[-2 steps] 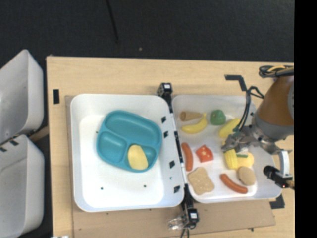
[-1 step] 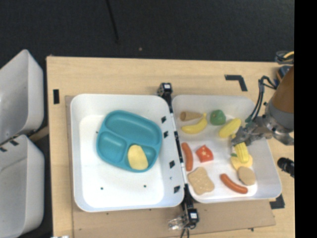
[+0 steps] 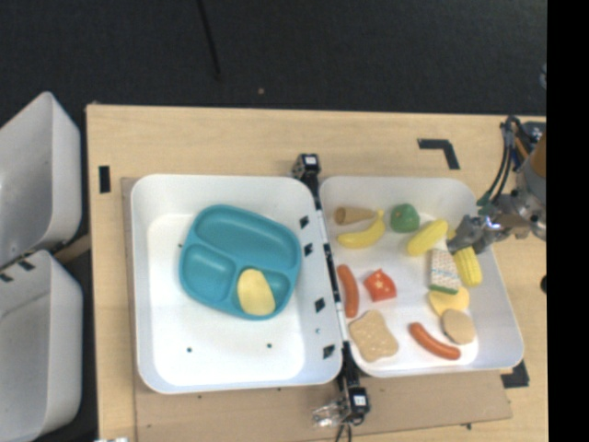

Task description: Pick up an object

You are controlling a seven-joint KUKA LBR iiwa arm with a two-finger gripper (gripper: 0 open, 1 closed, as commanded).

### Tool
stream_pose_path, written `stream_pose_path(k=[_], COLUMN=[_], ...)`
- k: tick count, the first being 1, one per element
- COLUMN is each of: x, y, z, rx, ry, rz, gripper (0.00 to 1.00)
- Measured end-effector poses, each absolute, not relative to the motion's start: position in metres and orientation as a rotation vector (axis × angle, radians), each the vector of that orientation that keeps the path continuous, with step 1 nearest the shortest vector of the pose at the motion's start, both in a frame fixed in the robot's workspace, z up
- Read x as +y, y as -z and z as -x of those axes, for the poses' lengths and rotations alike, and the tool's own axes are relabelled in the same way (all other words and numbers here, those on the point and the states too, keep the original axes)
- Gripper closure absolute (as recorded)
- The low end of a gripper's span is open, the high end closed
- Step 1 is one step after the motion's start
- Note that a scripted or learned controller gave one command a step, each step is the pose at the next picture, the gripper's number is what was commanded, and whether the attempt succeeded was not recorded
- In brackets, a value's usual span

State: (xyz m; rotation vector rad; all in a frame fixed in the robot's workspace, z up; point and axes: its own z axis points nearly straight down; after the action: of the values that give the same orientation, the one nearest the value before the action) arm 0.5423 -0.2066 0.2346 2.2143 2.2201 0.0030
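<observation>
Two white bins sit side by side on the bench. Well left of the gripper (image 3: 471, 233), the left bin (image 3: 156, 339) holds a teal divided plate (image 3: 221, 256) with a yellow lemon-like piece (image 3: 256, 293) in one compartment. The right bin (image 3: 504, 330) carries toy food: a banana (image 3: 363, 233), bread slice (image 3: 373, 335), two sausages (image 3: 434, 341), corn cob (image 3: 467, 266) and a green piece (image 3: 403, 216). The gripper hangs at this bin's right edge, just above the corn and a pale block (image 3: 443, 270); I cannot tell how it is set, and nothing shows in its grasp.
</observation>
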Motion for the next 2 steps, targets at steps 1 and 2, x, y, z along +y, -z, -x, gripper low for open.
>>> stream_pose_path(k=[1, 2], x=[-0.208, -0.152], y=[-0.24, -0.244], z=[-0.543, -0.547], rx=[2.225, 2.231], ry=[0.0, 0.0], rz=[-2.217, -2.215], gripper=[1.0, 1.0])
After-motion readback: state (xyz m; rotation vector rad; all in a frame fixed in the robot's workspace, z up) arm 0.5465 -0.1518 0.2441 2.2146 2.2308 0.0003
